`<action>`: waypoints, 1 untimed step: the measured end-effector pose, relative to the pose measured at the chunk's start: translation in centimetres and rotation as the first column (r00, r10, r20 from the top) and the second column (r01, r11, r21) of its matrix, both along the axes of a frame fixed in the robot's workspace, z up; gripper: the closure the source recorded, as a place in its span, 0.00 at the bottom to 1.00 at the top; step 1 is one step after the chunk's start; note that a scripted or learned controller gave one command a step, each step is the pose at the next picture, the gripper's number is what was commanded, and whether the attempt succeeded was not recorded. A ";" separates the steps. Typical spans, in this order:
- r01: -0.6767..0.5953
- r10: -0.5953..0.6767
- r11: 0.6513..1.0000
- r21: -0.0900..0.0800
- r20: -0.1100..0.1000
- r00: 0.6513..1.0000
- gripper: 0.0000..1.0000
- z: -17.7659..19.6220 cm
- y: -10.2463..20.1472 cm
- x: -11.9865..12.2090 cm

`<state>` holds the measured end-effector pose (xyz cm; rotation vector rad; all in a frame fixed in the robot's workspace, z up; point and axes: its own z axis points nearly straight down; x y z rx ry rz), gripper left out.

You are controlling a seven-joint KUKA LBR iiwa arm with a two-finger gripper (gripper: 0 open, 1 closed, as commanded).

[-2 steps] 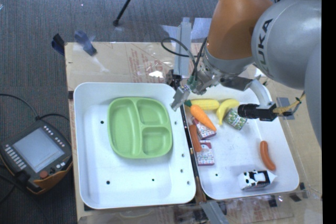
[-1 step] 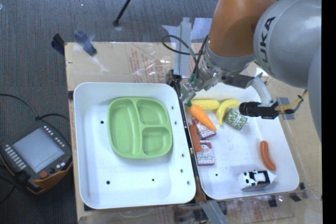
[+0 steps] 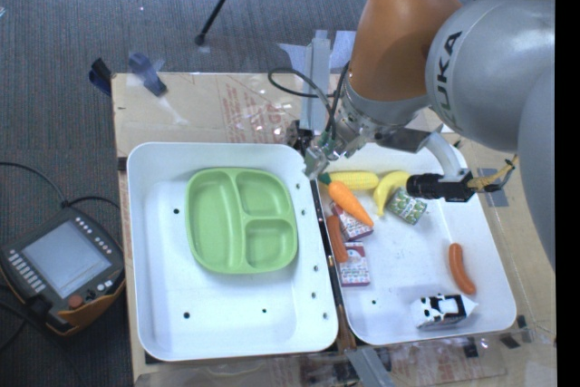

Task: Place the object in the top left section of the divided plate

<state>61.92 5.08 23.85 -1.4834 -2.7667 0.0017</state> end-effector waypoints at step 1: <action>-0.172 0.172 0.985 0.000 0.001 0.985 1.00 0.8 1.7 -2.7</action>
